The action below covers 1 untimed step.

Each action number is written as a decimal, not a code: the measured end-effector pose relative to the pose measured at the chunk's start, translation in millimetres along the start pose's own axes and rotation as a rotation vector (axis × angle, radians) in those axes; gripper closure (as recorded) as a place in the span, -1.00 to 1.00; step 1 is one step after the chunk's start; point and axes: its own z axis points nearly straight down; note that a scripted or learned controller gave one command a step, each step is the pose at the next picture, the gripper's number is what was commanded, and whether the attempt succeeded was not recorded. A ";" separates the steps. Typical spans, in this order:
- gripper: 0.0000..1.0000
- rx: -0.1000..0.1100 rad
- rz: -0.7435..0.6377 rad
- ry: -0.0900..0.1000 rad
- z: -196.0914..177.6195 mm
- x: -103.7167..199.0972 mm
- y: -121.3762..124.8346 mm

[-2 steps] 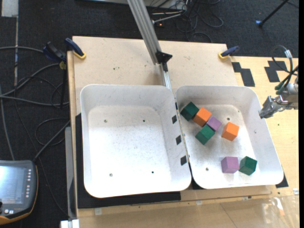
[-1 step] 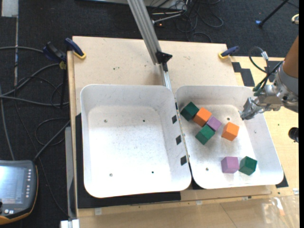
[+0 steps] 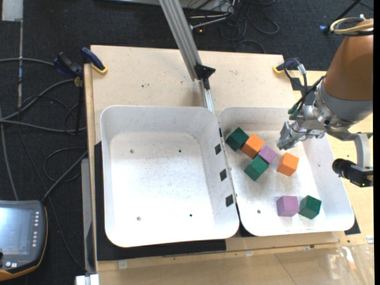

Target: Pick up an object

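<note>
Several small cubes lie in the right bin. A dark green cube, an orange cube, a light purple cube and a green cube form a touching cluster near the bin's upper left. Another orange cube sits alone just right of them. A purple cube and a green cube rest side by side near the front. My gripper hovers above the bin, just up from the lone orange cube and right of the cluster. Nothing is visible between its fingers.
The left bin sits beside the right one, sharing a raised middle wall. A slanted metal pole runs from the top to the bench's back. Blue clamps hold the board's back corners. A teach pendant lies at lower left.
</note>
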 end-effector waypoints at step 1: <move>1.00 0.000 0.000 0.001 10.8 60.6 12.3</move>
